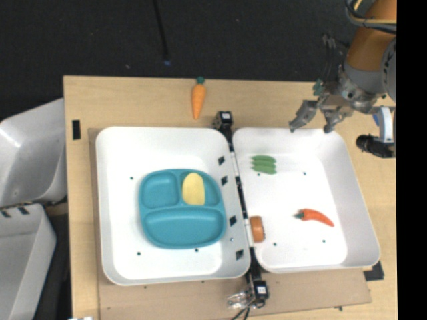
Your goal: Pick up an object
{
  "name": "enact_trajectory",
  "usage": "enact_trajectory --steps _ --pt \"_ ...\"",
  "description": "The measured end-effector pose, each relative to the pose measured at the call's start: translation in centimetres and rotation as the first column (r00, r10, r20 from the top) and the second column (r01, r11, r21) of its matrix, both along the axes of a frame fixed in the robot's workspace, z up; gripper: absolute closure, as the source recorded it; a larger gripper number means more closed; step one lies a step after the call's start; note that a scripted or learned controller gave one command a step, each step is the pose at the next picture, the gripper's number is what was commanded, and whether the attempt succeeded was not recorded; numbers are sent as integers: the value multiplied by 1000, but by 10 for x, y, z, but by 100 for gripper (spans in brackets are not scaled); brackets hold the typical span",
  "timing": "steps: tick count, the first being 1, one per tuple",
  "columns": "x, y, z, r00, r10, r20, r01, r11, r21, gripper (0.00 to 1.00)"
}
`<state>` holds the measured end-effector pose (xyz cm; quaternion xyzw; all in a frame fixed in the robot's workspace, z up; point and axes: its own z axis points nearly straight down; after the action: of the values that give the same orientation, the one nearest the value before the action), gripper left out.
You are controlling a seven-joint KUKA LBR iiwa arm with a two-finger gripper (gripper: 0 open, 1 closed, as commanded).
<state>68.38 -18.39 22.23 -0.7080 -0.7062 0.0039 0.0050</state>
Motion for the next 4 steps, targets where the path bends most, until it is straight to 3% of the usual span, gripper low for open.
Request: enact_trajectory --steps 1,2,4 --pt "3 0 10 1000 4 14 -4 1000 -3 0" --pt "4 -10 -47 1000 2 11 -2 1000 -4 0" --pt "3 -16 -122 1000 5 8 -5 1000 -4 0"
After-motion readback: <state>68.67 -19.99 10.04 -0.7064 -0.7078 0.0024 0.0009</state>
